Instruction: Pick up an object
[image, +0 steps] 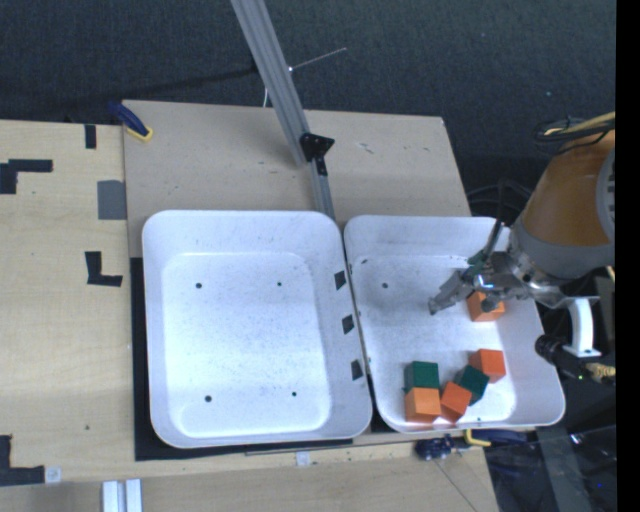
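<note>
On the tabletop (250, 160), the left bin (160, 300) lies beside the right bin (400, 240), where a cluster of orange and green blocks (450, 388) sits toward 6 o'clock of the claw (478, 290), whose spread fingers straddle an orange block (487, 307) at its 4 o'clock side.

No text, label, brand, number or sign can be read anywhere here.
</note>
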